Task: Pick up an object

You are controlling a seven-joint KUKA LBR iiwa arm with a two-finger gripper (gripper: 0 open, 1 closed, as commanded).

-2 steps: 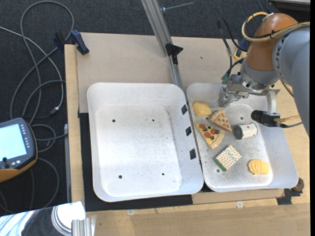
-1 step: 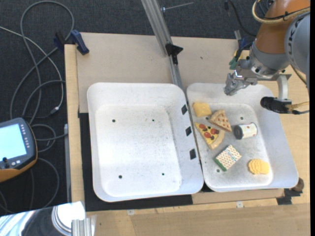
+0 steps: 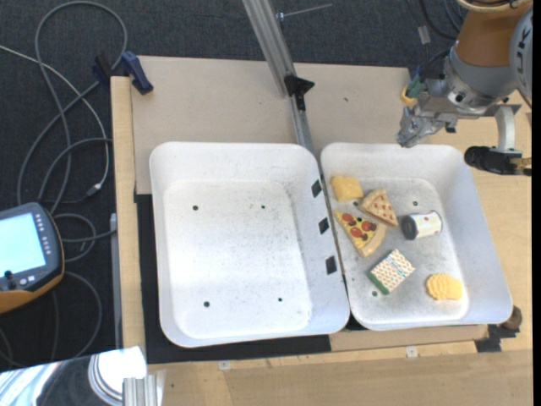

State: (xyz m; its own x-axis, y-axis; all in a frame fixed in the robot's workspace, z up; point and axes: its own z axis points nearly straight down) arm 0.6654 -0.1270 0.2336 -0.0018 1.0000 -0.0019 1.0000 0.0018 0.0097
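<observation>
A: Arm position?

B: The arm (image 3: 489, 32) comes in from the upper right. Its gripper (image 3: 412, 134) hangs just above the far rim of the right bin (image 3: 482, 227), near the rim's middle, over the bench (image 3: 211, 100) edge rather than over the objects.

A: Fingers?

B: They point down, dark and small against the rim. Nothing sits between them. Whether they are spread or closed, I cannot tell.

A: Contents of the right bin?

B: Six items, all lying on the floor of the bin, well apart from the gripper. A yellow chunk (image 3: 346, 187) at the far left. Just beside it, a small pizza slice (image 3: 379, 207); touching that, nearer the camera, a larger pizza slice (image 3: 360, 231). A small can (image 3: 420, 225) lies on its side toward the middle. A checked packet (image 3: 391, 271) lies tilted nearer the front. A yellow ridged piece (image 3: 444, 287) is at the front right.

A: Left bin?

B: The left bin (image 3: 169, 176) sits beside the right one, rims touching along the middle.

A: Off the bench?

B: A handheld controller (image 3: 25, 256) with cables (image 3: 76, 142) lies on the dark floor at left.
</observation>
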